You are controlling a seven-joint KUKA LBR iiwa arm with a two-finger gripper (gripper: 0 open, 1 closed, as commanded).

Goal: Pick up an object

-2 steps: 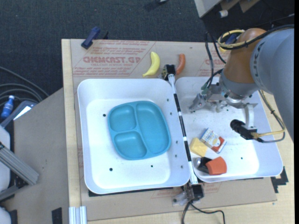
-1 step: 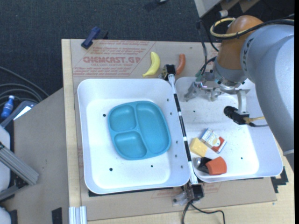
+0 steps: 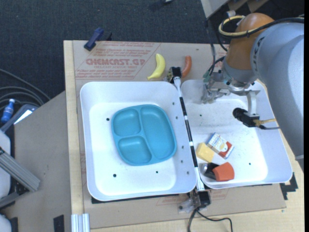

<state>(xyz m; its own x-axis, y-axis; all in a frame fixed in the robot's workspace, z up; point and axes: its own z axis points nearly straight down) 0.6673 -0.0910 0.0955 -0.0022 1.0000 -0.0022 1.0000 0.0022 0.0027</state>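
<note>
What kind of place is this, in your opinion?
Probably a robotics lab bench: a grey arm reaches over two white bins with toy items, such as a blue tray, and cables lie on dark carpet.

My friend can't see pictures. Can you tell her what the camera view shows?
A grey robot arm holds its claw over the right white bin, far from a small pile of toys there. The left white bin holds a blue divided plate.
</note>
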